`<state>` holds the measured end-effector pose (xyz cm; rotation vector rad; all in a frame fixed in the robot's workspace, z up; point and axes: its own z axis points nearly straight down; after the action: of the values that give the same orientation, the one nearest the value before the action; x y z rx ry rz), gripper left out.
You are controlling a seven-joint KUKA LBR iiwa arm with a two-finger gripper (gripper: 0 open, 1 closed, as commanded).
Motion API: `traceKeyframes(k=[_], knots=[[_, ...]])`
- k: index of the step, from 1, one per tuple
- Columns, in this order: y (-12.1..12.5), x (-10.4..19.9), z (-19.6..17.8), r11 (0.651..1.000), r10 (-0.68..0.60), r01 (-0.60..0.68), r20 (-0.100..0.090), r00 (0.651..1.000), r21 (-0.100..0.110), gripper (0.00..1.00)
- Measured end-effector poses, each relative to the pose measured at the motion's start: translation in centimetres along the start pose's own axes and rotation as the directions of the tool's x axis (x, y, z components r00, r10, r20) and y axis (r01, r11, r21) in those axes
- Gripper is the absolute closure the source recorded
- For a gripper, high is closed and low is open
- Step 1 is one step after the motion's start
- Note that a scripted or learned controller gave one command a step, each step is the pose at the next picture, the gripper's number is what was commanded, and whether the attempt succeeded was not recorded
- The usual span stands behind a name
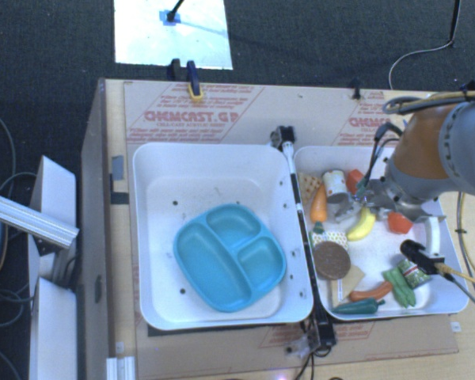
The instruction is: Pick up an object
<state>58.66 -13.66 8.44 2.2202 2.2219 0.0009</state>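
Arm enters from the right, grey shell with an orange band, wrist lowered into the right shallow white plastic bin [451, 295]. The pincer [362, 203] sits low among the toys, just beside the curved yellow plastic banana [362, 225]. Whether it is released or clenched I cannot tell; the wrist body masks that part. Nothing is seen lifted clear of the bin floor.

Candidate objects are all crowded in the right bin: tapered orange plastic carrot [320, 205], flat brown round disc [332, 260], small red-orange lump [399, 222], green pod-like pieces [400, 283], white cylinder with a red end [336, 184]. Mostly smooth, glossy moulded shapes; rounded ones like the banana would likely slip under an off-centre pinch.

The left white bin [154, 204] holds a light-blue three-compartment plastic tray [229, 256], lying flat and turned at an angle, compartments bare.

Judgement: the low wrist suggests an attempt on the banana or its neighbours; the clutter makes a double contact probable. Both bins rest on a printed board over the table [222, 113].
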Motion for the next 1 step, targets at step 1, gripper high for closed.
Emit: traceKeyframes(k=[1], knots=[[0.08, -0.03, -1.08, 1.000, -0.001, 0.001, 0.000, 1.000, -0.002, 1.00]])
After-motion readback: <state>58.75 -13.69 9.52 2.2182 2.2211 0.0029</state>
